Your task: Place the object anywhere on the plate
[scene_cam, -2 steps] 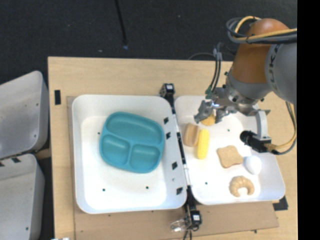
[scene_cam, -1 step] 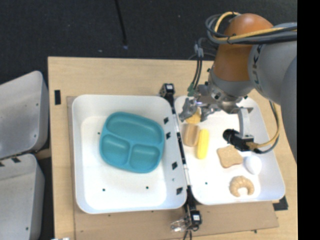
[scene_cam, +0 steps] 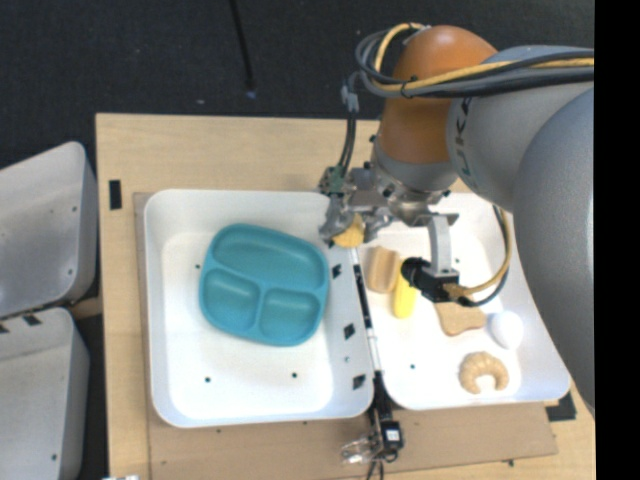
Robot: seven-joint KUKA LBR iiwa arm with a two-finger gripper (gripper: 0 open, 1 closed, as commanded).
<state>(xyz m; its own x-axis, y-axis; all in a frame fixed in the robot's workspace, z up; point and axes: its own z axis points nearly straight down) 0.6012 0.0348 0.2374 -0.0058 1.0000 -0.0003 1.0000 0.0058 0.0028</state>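
A pale wooden desk (scene_cam: pixel 120 158) carries two shallow white bins side by side, the left bin (scene_cam: pixel 180 388) and the right bin (scene_cam: pixel 530 368), their inner rims touching along a seam with small black clips. In the right bin lie a tan bread-like slice (scene_cam: pixel 381 269), a yellow banana-shaped piece (scene_cam: pixel 402 300) just beside it, a flat tan piece (scene_cam: pixel 461 319), a white egg-like ball (scene_cam: pixel 506 329) near that, and a croissant (scene_cam: pixel 484 372) toward the near edge. A white panel (scene_cam: pixel 40 228) stands off the desk's left side, above dark floor (scene_cam: pixel 150 38) crossed by a thin black cable (scene_cam: pixel 236 28).
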